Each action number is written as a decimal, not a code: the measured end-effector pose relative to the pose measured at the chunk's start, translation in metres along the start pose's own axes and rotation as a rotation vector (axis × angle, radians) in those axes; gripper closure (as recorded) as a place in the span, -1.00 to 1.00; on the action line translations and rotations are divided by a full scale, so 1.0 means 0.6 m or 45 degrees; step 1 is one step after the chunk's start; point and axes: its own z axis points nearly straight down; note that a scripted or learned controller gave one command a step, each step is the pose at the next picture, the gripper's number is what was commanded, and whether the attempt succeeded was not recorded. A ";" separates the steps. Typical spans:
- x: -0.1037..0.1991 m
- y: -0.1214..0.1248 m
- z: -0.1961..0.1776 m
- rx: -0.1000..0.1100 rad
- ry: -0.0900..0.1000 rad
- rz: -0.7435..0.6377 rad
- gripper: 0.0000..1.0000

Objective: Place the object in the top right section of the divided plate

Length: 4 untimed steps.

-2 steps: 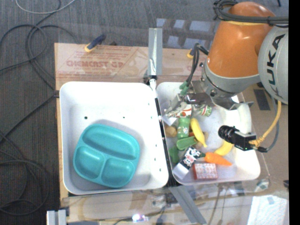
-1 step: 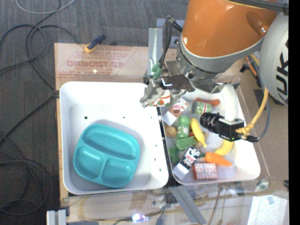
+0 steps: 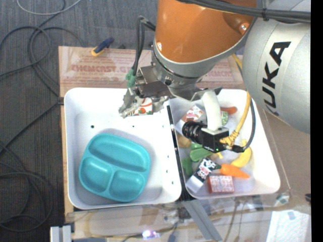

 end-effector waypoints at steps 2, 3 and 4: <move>-0.048 0.007 0.537 -0.068 0.025 -0.178 1.00; 0.012 0.008 0.521 -0.021 0.009 -0.028 1.00; -0.045 0.015 0.534 -0.035 0.010 -0.133 1.00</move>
